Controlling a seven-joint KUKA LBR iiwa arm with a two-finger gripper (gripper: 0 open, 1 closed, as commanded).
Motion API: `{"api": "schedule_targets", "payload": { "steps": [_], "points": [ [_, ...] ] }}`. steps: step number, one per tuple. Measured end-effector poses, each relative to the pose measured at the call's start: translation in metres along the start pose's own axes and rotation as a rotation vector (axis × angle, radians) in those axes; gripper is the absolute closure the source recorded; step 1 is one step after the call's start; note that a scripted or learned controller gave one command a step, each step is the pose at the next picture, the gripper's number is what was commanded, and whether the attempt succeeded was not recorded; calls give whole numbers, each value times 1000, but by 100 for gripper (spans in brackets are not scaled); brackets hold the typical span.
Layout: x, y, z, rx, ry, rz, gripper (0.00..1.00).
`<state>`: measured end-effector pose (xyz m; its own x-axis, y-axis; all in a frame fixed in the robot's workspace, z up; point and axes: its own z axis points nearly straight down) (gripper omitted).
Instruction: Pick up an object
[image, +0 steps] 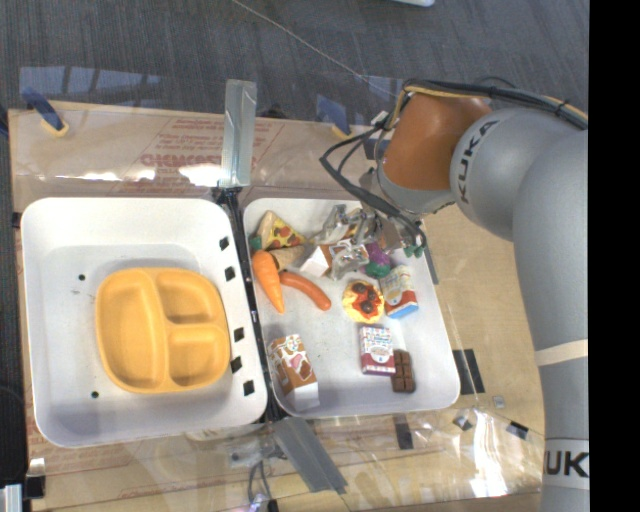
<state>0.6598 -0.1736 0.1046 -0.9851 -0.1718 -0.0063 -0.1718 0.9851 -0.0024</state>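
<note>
My pincer (352, 243) is down in the upper middle of the right bin (440, 375), hanging from my wrist below the orange band; its metal parts sit amid a cluster of toys, and I cannot tell whether it is spread or closed, nor whether anything lies within it.

Just to its left a pizza slice (277, 234) lies flat with its tip toward the bin's upper left corner. Below that, the carrot (266, 280) lies with its long axis running up and down the view, thick end up near the pizza slice, narrow tip pointing down and slightly right. The sausage (305, 289) starts beside the carrot's middle and slants down to the right, its far end pointing at a round yellow toy (362, 299) with dark spots.

A purple and green piece (379, 262) (grapes, perhaps) sits right against my pincer's lower right side, and a small red, white and blue item (400, 298) lies just below it.

Lower in the bin, a small milk carton (292, 370) lies near the left wall, long axis up and down. A red packet (376, 350) lies upright in the view near the middle, with a chocolate bar (403, 371) touching its right edge.

The left bin (50, 400) holds a yellow divided tray (161, 328). Both bins rest on the worktop (480, 440).
</note>
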Motion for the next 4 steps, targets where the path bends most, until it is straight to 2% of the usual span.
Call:
{"api": "schedule_targets", "payload": {
  "steps": [1, 2, 3, 4],
  "points": [
    [4, -26, -135, 4, -3, -248, 100],
    [7, -34, -111, -5, 5, -602, 100],
    [7, -34, -110, -4, 1, -1191, 100],
    [-4, 27, -134, -7, 2, -1218, 100]
  ]
}}
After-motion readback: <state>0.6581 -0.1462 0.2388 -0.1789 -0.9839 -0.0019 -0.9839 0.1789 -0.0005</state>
